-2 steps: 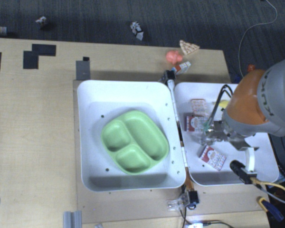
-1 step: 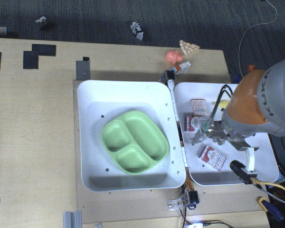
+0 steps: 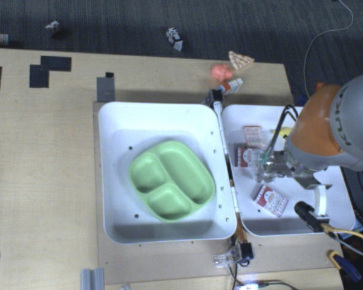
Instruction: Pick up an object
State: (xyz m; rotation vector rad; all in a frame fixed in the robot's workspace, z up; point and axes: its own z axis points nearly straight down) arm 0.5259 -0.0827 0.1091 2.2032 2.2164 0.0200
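The right bin [image 3: 248,219] holds several small items: a tan packet [image 3: 252,134] near its back, a red and white carton [image 3: 245,156] in the middle, and a red and white packet [image 3: 271,200] toward the front. A yellow bit [image 3: 285,134] peeks out by the arm. My gripper [image 3: 267,171] hangs low over the bin's middle, between the carton and the front packet. The grey arm with its orange band [image 3: 314,128] covers the bin's right half.
The left bin [image 3: 115,162] holds a green divided plate [image 3: 171,179]. Behind the bins on the bench lie a pink ball [image 3: 221,72], a small wedge-shaped item [image 3: 240,60] and a little red and white piece [image 3: 232,86]. Cables run along the right and front edges.
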